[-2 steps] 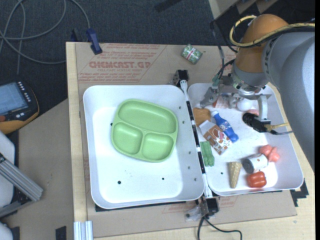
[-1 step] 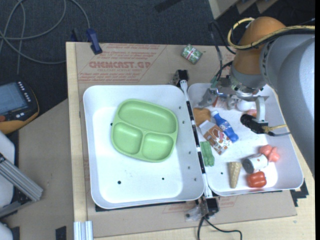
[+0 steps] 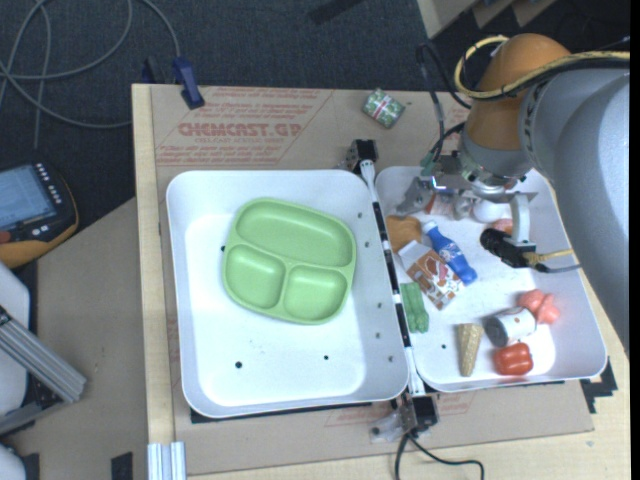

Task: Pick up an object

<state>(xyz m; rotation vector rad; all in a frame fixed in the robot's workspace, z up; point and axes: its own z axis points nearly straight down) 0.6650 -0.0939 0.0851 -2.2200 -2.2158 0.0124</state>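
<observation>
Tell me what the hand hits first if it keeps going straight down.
Probably the floor of the right bin near its far edge, just beyond the blue packet. The hand sits above that spot; depth is unclear from this angle.

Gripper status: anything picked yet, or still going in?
Done: the arm has reached the right bin's far end, gripper low among the items there. In hand: nothing visibly between its fingers; the wrist hides them. Left: the grasp and lift. The blue packet, cone and red toy lie in the bin; the green tray sits in the left bin.
</observation>
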